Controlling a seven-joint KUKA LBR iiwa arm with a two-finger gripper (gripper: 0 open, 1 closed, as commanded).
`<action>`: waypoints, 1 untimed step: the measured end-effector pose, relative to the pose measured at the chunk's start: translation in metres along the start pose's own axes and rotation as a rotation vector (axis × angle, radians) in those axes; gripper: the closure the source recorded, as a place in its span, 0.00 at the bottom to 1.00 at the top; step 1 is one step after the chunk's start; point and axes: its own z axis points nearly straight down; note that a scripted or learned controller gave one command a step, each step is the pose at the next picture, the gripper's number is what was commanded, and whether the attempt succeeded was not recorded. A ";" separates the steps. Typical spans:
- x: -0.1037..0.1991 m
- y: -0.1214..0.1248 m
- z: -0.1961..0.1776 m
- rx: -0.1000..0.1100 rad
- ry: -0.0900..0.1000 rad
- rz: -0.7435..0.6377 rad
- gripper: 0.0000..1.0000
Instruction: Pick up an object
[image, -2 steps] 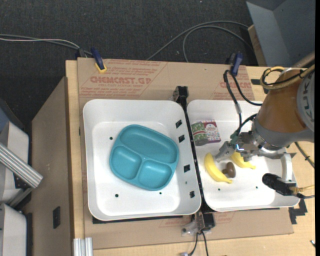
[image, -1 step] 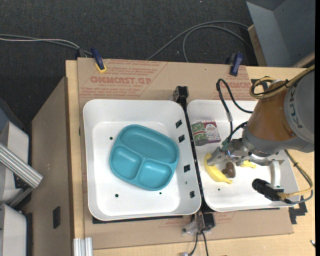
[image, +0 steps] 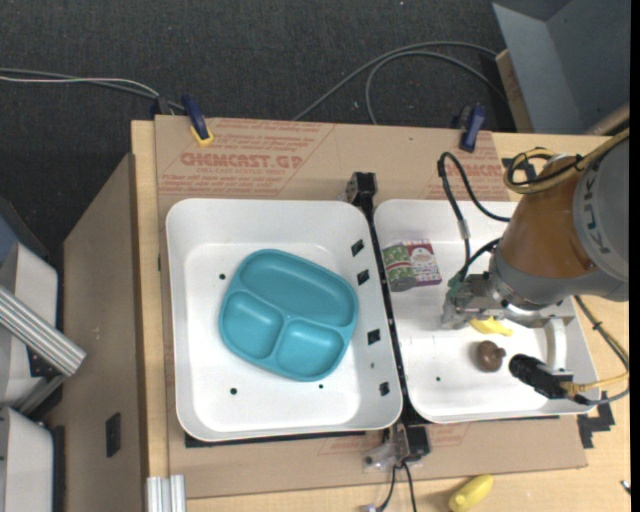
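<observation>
I see a small yellow thing (image: 491, 325) in the right bin (image: 440, 392), partly under the gripper (image: 462, 303). Can't tell if it's closed or spread. Brown ball (image: 487, 355) just below, packet (image: 411, 265) up-left, well apart. Teal plate (image: 288, 313) sits in the left bin (image: 200, 385).

The arm (image: 548, 240) is cut off at the right edge. It covers part of the right bin (image: 440, 392) and most of a small yellow thing (image: 491, 326). The words on the little packet (image: 412, 265) are too small to read. What the small brown lump (image: 487, 355) is, I cannot tell.
</observation>
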 end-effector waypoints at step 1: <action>-0.004 0.002 -0.063 0.001 -0.004 0.000 1.00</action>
